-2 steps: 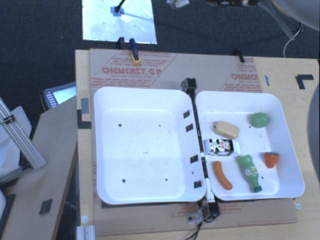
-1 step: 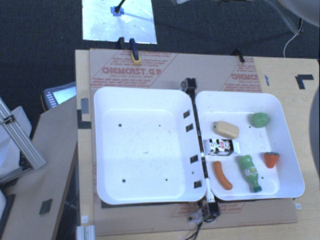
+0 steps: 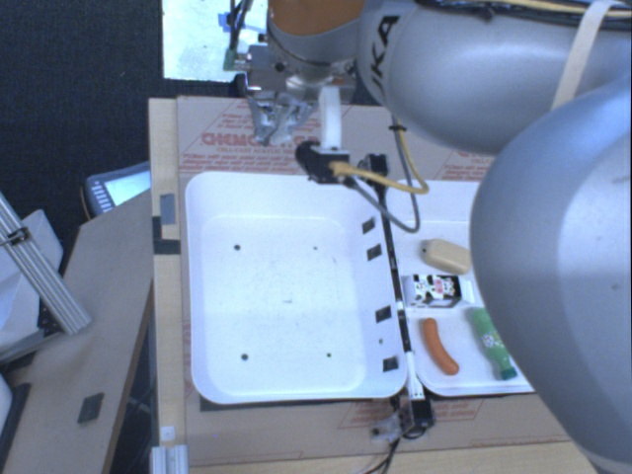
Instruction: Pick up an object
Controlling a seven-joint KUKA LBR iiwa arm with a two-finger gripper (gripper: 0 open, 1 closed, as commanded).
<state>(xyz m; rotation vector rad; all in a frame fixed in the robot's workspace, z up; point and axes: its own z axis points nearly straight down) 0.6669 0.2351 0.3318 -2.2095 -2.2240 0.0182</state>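
Light is even and fairly bright, cool in tone. The left bin (image 3: 276,294) glares near white with faint shadows. The arm (image 3: 533,166), close to the lens, looks soft and blurred.

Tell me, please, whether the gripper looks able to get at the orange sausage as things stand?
Probably yes: the orange sausage lies uncovered in the right bin, apart from its neighbours, though the gripper sits beyond the left bin.

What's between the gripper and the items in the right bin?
The gripper sits beyond the left bin's far edge. The sausage, green tube, tan block and small card lie in the right bin. Between them: the bins' shared rim and a cable draped across it.
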